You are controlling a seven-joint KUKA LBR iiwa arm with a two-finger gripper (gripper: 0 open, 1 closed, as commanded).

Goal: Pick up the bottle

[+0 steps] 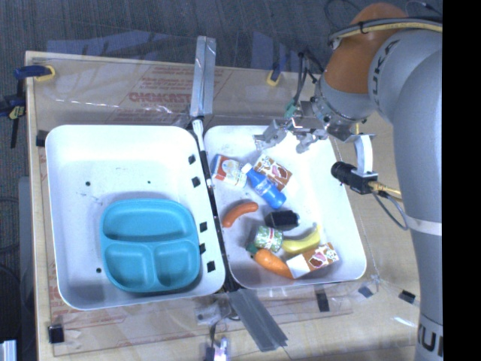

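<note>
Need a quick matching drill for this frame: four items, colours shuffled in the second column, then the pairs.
Items:
1. bottle
2. divided tray
3. banana
4. carrot

Colours:
A. yellow
B. orange
C. blue with a white cap
D. light turquoise blue

Pairs: 1-C, 2-D, 3-A, 4-B

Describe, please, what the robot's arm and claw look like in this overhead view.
The arm is a thick, rounded grey tube with an orange band above the wrist and faint grey lettering along the upper link. Thin dark cables loop over the orange section. The claw is a small metallic assembly of pale silver parts. A black cylindrical attachment with a brass-coloured tip juts out beside the wrist.
</note>
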